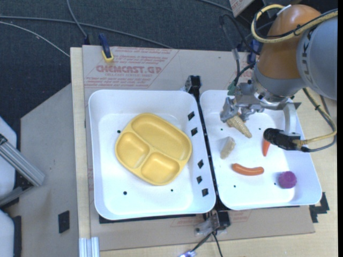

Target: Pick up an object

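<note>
Flat brown cardboard-topped table (134, 68) carries two shallow white plastic bins. Left white bin (102, 143), frame centre, contains a yellow three-compartment plastic tray (154, 148). Right white bin (305, 191) holds five loose items. Grey arm with orange band (286, 42) enters at upper right. The metal pincer (234, 114) sits at the right bin's upper left, closed around the top of a tan ice-cream cone toy (239, 125). Below it: beige lumpy piece (228, 146), orange sausage (247, 169), purple ball (286, 179), small orange carrot (265, 148).
</note>
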